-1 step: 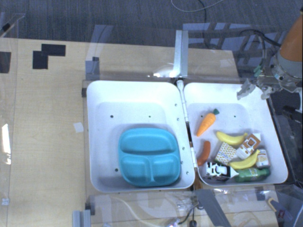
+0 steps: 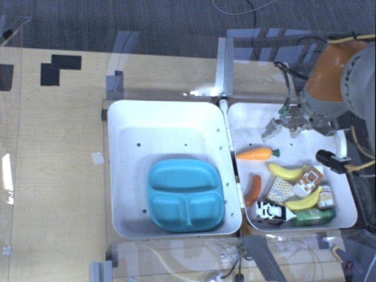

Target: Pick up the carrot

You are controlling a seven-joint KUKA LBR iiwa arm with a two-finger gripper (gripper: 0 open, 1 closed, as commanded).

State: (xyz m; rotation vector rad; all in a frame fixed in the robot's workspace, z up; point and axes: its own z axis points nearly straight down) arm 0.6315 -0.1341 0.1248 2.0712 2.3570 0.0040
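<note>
Gripper hovers with jaws apart, gripping nothing. Carrot lies at its seven o'clock, well apart.

Wooden bench, seemingly carpeted floor

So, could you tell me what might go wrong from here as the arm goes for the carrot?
1. The carrot lies against the right bin's left wall, so a finger of the pincer may hit the wall.
2. The pincer hovers up and to the right of the carrot, so a straight descent would likely miss.
3. A banana and a sausage lie nearby; an off-target close might catch them instead.
</note>
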